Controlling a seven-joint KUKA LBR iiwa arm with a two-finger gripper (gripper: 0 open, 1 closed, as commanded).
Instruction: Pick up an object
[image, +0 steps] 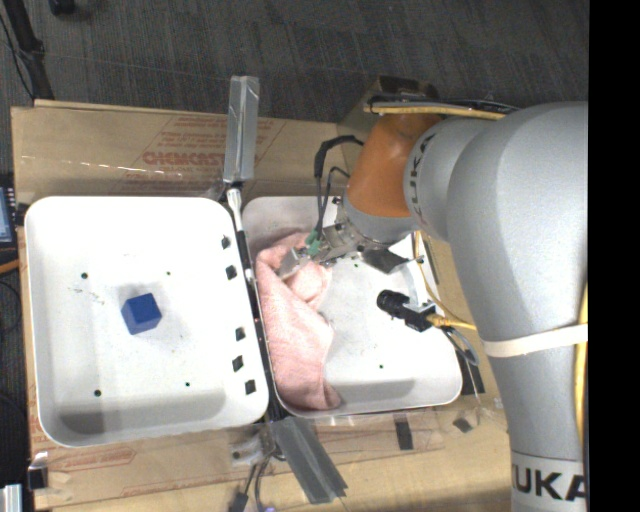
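A pink cloth (297, 325) lies crumpled along the left side of the right bin (400, 385), running from its far end to its near wall. My gripper (303, 256) is low over the cloth's far end, reaching in from the right, and seems to touch the fabric. A small blue cube (141, 312) sits alone on the floor of the left bin (60, 240), left of centre and well away from the gripper.
The grey arm with its orange band (385, 175) covers the far right part of the right bin. A metal divider (245, 290) with black clips runs between the two bins. Brown cardboard (130, 150) lies behind the bins.
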